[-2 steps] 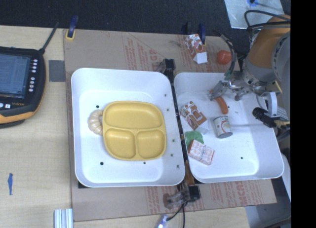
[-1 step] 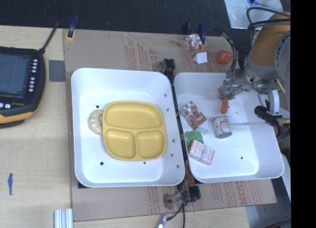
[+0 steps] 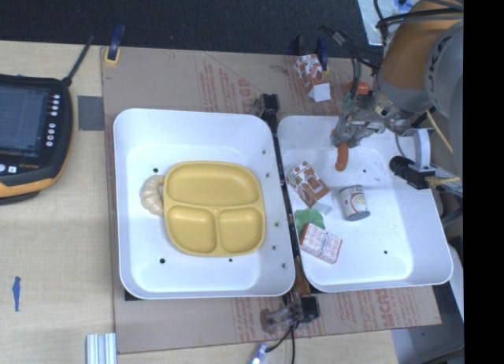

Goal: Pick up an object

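Camera view: arm comes in from the right, w/ the pincer (image 3: pixel 347 135) over the upper part of the right bin (image 3: pixel 425 244). Taking the small can (image 3: pixel 355 202) as landmark: a thin orange-red piece (image 3: pixel 341 157), prob. a toy carrot or hot dog, hangs just above and slightly left of the can, its top end running up into the pincer tips. Looks clamped on that piece, fingers drawn together around it; I judge it lifted off the bin floor, though the slant makes that hard to confirm. So the pick seems in hand, w/ a clean lift left to do; the thin piece held by one end could swing or slip. Left of the can lies a brown-and-white carton (image 3: pixel 306 183), tipped on its side; below-left sits a green scrap (image 3: pixel 309 218) and a red-white packet (image 3: pixel 321 243), both near the bin's left wall, likely just scattered stock for picking. Further left of the can, the left bin (image 3: pixel 142 142) carries a yellow divided tray (image 3: pixel 213 207) w/ a pale ridged item (image 3: pixel 150 194) tucked against its left edge. All rest on a cardboard-covered surface (image 3: pixel 197 79).
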Controlling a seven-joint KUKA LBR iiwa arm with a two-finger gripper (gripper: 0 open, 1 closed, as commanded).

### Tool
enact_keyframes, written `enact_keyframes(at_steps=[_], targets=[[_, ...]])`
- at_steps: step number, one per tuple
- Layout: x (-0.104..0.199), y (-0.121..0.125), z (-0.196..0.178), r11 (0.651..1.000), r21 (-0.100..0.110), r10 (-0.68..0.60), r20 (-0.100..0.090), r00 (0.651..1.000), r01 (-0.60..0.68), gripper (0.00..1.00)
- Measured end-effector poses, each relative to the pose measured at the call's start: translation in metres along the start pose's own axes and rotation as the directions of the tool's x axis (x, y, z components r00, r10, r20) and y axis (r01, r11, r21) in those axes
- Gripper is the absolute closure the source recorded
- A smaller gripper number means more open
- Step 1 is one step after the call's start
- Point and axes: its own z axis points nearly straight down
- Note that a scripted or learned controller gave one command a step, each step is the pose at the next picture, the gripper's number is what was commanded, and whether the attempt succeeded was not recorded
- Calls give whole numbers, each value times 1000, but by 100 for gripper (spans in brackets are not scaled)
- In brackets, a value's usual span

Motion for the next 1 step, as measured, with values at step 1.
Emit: enact_keyframes(at_steps=[1], targets=[[67,-31,-49,1000,3,1,-1,1000,-1,100]])
